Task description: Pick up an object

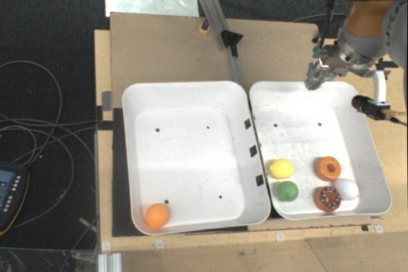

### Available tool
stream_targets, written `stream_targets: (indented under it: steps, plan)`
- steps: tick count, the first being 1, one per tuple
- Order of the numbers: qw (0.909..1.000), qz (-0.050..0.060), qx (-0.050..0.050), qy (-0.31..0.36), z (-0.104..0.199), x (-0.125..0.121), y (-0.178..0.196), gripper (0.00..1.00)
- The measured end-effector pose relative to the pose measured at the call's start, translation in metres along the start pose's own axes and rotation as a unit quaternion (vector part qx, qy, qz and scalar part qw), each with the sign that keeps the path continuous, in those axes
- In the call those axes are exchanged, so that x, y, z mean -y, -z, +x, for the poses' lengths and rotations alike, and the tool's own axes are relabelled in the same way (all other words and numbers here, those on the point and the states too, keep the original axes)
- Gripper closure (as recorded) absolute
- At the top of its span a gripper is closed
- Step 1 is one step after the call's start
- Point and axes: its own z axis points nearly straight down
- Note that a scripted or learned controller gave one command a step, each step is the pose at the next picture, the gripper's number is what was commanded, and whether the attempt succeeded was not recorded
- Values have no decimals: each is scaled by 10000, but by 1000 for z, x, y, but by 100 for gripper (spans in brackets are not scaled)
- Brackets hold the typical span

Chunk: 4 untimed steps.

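In the right bin [299, 111] several small objects cluster near the front: a yellow lemon [281, 169], a green ball [286, 191], an orange ring donut [328, 168], a chocolate sprinkled donut [328, 199] and a white egg [347, 188]. An orange ball [156, 215] lies alone in the front left corner of the left bin [185, 137]. My gripper [315, 80] hangs over the far edge of the right bin, well behind the cluster, with nothing visible between its fingers.
A grey pole [210, 0] slants across the board behind the bins. A black fitting [368, 106] sticks out by the right bin's right rim. Cables and a pendant lie on the floor at the left.
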Motion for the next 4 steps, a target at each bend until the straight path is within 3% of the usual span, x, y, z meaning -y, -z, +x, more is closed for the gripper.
stream_targets:
  steps: [2, 4]
  plan:
    - [10000, 2, 1, 1, -6, 0, 85, 100]
    - [10000, 47, -18, 19, 83, 40, 57, 100]
